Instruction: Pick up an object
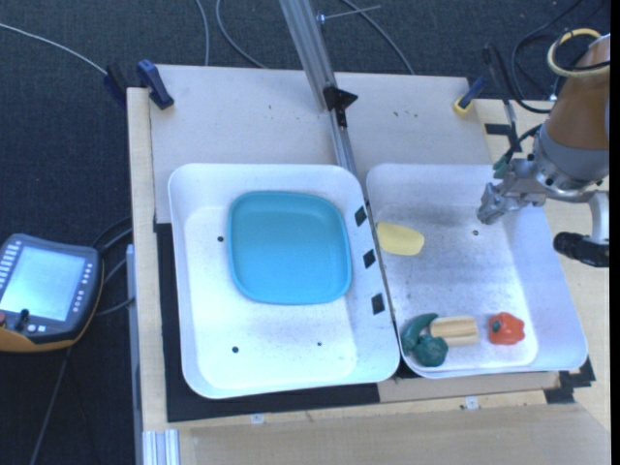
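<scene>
Approach step, nothing grasped yet. Claw [492, 206] hovering over the far side of the right bin [542, 260], finger state impossible to tell at this size. Nearest candidate: soft-looking yellow piece [400, 238], rounded and flattish, by the right bin's left wall. Along that bin's near edge, a lumpy green item [424, 340], a tan cylinder [455, 330] touching it, and a glossy red-orange vegetable shape [505, 328] just beside. Next: travel above one item, then straight descent. Smooth blue plate [290, 246], rounded-square, left of the right bin.

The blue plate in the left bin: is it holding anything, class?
Empty. The blue plate shows bare blue across its whole face; nothing rests on it.
</scene>
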You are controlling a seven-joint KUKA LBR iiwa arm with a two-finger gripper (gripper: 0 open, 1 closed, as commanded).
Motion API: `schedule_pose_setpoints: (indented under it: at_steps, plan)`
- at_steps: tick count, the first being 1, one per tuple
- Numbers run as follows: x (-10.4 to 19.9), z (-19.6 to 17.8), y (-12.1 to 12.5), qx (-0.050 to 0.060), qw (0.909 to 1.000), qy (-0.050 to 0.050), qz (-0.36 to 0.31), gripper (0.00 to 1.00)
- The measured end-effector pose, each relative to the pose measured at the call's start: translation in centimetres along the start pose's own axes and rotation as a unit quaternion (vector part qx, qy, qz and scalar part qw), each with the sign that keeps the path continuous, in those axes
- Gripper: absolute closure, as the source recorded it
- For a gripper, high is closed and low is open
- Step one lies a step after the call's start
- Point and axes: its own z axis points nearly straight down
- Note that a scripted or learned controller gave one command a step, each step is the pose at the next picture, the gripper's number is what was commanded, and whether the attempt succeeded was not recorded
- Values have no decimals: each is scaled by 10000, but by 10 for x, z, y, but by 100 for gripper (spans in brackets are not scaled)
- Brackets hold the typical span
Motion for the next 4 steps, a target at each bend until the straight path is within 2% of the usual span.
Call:
schedule_pose_setpoints:
  at_steps: [3, 4]
  plan:
    - [-2, -141, 7, -14, 10000, -5, 0, 100]
    - [50, -141, 16, 7, 10000, 6, -20, 100]
